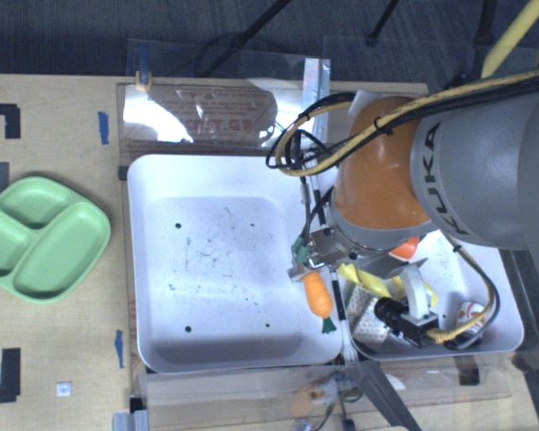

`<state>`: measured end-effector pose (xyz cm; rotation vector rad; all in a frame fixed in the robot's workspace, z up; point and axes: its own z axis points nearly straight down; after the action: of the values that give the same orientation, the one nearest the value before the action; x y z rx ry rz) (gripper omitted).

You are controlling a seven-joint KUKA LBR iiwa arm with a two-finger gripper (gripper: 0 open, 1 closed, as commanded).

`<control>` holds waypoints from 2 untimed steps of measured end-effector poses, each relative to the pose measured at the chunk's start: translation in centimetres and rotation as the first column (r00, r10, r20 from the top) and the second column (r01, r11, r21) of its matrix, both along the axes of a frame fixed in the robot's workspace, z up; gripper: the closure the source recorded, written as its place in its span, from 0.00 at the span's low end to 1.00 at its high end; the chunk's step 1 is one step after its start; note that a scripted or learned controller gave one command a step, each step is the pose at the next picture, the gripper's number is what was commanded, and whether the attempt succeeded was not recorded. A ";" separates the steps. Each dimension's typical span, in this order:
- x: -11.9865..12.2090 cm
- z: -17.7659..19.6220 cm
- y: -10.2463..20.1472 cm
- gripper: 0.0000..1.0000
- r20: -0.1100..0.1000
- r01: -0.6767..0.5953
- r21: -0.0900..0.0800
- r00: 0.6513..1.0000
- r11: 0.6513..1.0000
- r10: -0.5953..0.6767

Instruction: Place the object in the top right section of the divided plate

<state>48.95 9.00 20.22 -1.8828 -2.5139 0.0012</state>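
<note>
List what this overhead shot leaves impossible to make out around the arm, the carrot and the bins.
- Gripper: the wrist's orange band looms over it, so its state is unreadable.
- Carrot: it lies by the bin divider just below the gripper; whether it is gripped or merely resting cannot be told.
- Right bin: the arm covers its upper part; the remaining items form a jumble too tangled to name.
- Green divided plate: its left rim is cut off.
</note>
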 end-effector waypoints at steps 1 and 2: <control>-0.8 -11.3 5.7 1.00 0.010 -0.165 0.002 0.986 0.986 0.165; 5.3 -1.8 -3.0 1.00 0.002 -0.404 0.000 0.915 0.915 0.404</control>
<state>54.25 5.96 18.43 -1.3234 -2.8501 -0.0011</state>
